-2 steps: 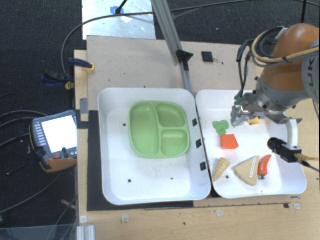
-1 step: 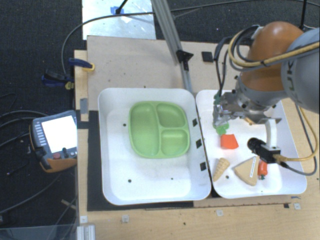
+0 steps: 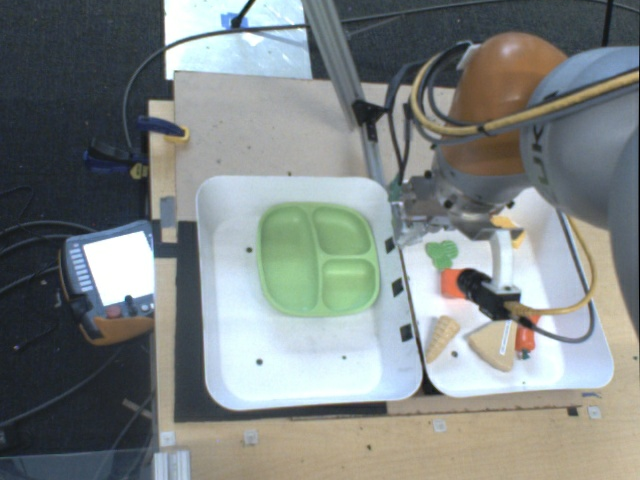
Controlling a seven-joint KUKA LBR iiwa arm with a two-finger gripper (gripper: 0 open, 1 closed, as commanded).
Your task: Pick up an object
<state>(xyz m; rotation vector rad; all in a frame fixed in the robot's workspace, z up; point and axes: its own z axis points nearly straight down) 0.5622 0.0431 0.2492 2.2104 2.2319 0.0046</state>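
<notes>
Where bins (image 3: 393, 268) meet (tight), pincer (image 3: 408, 230) hangs.

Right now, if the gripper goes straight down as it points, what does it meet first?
Probably the left rim of the right bin, or the bare floor just inside it: the gripper hangs over that edge, left of the small green object. Depth is unclear from this slant.

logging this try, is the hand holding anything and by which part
Cannot be told: the hand is at the inner wall of the right bin, beside a small green toy, its grip hidden.
</notes>
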